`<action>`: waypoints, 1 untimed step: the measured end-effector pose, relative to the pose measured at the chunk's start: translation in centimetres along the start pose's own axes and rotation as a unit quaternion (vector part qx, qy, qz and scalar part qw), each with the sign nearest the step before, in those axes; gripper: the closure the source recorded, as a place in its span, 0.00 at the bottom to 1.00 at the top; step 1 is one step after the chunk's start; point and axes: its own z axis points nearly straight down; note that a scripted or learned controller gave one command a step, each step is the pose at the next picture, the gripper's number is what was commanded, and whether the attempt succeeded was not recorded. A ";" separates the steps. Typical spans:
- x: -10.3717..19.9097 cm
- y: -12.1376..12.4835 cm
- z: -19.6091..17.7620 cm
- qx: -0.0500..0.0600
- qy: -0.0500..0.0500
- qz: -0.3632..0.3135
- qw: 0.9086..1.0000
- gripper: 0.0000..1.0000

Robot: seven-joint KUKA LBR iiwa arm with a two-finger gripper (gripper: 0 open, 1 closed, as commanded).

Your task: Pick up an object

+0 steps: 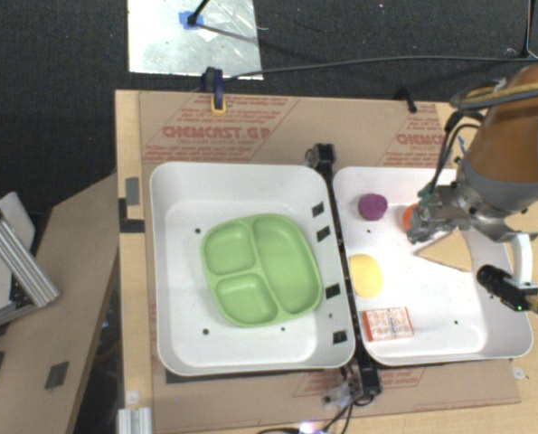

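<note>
The bench [250,116], covered by a brown sheet printed with red lettering, bore two shallow white bins side by side. The left bin [183,197] lay touching the right bin [486,333] along a black-clipped seam. A blue clamp [214,87] gripped the bench's far edge, beyond the left bin.

One fixed camera above the bench, looking down at a slant.

It stands far enough to take in both white bins, the left bin [174,269] and the right bin [449,333], side by side on the bench [250,120]. The arm [513,143] enters from the right edge of the view.
</note>
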 end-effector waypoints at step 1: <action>4.8 0.6 -0.2 0.000 0.000 0.000 1.000 1.00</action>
